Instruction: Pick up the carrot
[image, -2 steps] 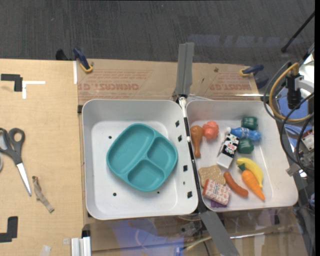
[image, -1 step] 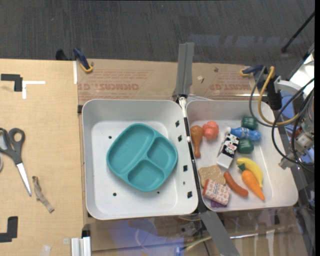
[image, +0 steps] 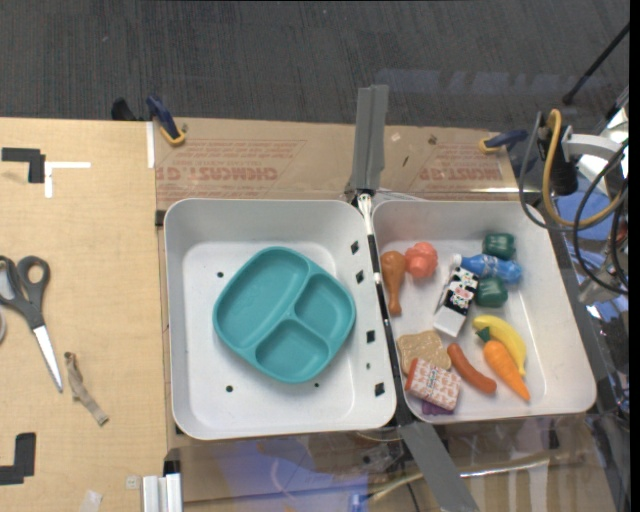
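While the carrot (image: 507, 369) lies untouched at the right bin's (image: 570, 330) near right, beside the banana (image: 503, 338), the pickup looks unstarted; the hand's state cannot be told.

Lighting: even, fairly bright, from overhead; shadows soft and short, faint along the inner walls of the left bin (image: 180, 300) and under the teal plate (image: 285, 315). Glare: mild sheen on both bins' white rims, right bin (image: 560, 300) included. Focus: moderately sharp at centre; small toys slightly soft. Bottom edge: bluish blurred reflections below the bins. Dark floor at top shows little detail
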